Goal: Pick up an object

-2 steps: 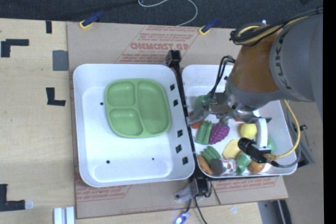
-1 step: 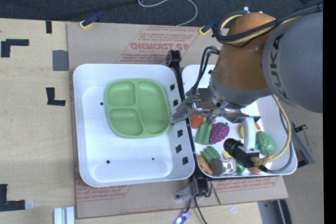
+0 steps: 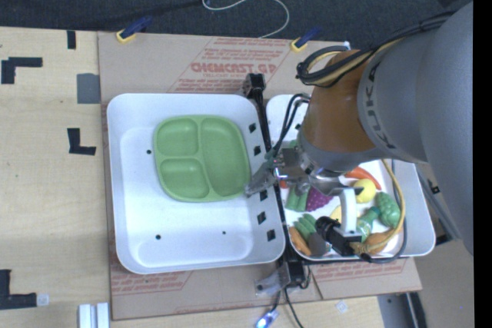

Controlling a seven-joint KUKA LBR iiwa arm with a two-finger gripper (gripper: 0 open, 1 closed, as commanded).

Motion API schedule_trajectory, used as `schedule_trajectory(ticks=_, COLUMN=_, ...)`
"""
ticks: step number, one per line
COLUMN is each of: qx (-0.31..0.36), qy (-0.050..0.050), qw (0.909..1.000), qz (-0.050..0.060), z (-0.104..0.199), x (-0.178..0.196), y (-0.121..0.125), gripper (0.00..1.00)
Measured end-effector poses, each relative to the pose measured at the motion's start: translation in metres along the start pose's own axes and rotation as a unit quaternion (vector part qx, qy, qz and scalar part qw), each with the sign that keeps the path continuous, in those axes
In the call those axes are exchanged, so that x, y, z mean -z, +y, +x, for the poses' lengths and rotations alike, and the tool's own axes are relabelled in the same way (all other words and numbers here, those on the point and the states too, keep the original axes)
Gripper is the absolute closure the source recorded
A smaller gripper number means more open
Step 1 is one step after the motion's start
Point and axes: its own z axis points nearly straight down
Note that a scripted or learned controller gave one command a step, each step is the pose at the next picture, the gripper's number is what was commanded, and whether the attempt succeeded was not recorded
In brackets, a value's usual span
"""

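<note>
Sitting side by side, 2 bins [image 3: 131, 165], 1 green plate [image 3: 201, 157], 1 gripper [image 3: 311, 192], grip unreadable.

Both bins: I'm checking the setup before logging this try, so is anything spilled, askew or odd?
Nothing looks spilled. The green divided plate lies flat in the left bin, turned slightly askew to its walls. The toy food is heaped inside the right bin, where the gripper sits low over it.
</note>
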Motion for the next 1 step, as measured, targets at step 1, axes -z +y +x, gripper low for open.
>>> schedule_trajectory(ticks=1, qx=0.004, qy=0.002, qw=1.0, qz=-0.008, z=0.0436, x=0.1132, y=-0.0176, gripper=0.0)
